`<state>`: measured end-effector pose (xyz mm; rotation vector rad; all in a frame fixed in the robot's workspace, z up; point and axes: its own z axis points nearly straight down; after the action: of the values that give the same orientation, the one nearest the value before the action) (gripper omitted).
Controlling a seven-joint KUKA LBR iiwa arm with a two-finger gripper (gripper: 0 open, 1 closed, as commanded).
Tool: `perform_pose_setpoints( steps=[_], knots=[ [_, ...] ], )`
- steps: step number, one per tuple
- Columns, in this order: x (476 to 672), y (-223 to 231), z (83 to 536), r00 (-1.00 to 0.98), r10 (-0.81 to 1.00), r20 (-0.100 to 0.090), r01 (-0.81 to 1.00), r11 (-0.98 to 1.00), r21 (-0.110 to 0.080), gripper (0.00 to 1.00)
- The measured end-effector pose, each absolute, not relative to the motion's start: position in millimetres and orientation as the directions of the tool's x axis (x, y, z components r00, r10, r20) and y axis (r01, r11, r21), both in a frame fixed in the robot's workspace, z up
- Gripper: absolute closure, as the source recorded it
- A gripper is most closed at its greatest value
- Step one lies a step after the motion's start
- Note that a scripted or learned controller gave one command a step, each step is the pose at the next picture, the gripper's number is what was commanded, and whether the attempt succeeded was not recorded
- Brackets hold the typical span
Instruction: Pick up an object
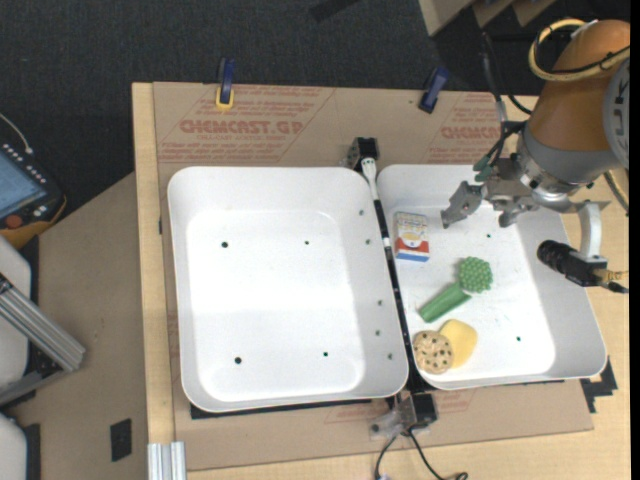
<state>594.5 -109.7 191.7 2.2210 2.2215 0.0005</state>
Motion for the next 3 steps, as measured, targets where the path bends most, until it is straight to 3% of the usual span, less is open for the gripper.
perform_pose_setpoints(
  steps=[1,2,3],
  knots=[
    [497.0,-148,218,0.007,1.000,0.000,1.000,-0.007,-0.004,0.00],
    [501.5,-145,227,0.000,1.000,-0.001,1.000,0.000,0.002,1.00],
    [476.1,-229,193,0.009,1.000,-0.002,1.000,-0.009,-0.005,1.00]
  ],
)
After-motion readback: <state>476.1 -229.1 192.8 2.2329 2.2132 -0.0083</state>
